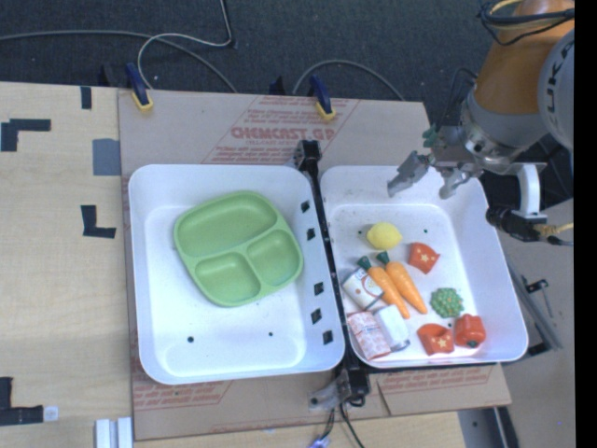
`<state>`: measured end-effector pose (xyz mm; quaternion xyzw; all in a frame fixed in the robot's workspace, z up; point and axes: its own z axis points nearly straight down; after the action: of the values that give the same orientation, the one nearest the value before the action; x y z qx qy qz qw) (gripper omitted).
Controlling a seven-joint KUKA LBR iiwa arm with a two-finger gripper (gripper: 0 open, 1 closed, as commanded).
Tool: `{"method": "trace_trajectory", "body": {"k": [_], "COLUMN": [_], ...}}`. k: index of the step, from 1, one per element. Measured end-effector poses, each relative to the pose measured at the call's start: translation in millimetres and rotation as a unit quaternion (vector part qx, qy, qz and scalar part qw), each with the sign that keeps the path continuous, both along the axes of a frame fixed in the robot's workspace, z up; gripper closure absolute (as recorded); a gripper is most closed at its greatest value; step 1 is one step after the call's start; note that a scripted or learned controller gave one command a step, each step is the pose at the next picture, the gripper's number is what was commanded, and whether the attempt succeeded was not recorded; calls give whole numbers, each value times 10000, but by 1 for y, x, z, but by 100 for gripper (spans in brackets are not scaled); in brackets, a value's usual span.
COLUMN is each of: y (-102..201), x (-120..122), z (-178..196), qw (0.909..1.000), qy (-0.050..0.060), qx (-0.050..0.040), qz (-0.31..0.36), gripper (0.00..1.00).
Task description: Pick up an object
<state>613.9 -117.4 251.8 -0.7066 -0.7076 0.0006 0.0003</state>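
I'm seeing a green divided plate (238,247) lying in the left bin (159,343). In the right bin (490,278), toy foods (401,287) are clustering. Above its far edge my gripper (431,180) is hovering, fingers spread wide, gripping nothing.

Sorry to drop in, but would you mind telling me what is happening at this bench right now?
A KUKA arm is set to pick up an object. Its gripper hangs open over the back edge of the right bin, holding nothing. Below it lie a lemon, two carrots, red pepper pieces, broccoli and small packets. The left bin holds a green divided plate.
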Motion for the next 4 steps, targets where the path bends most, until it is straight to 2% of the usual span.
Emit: {"method": "trace_trajectory", "body": {"k": [1, 2, 3, 4], "y": [13, 17, 15, 20], "x": [1, -16, -14, -22], "z": [-159, -165, -166, -165], "qw": [10000, 10000, 10000, 10000], "qy": [10, -40, -13, -40], "qx": [3, -11, 8, -10], "qz": [4, -1, 3, -1], "gripper": [0, 0, 0, 0]}}
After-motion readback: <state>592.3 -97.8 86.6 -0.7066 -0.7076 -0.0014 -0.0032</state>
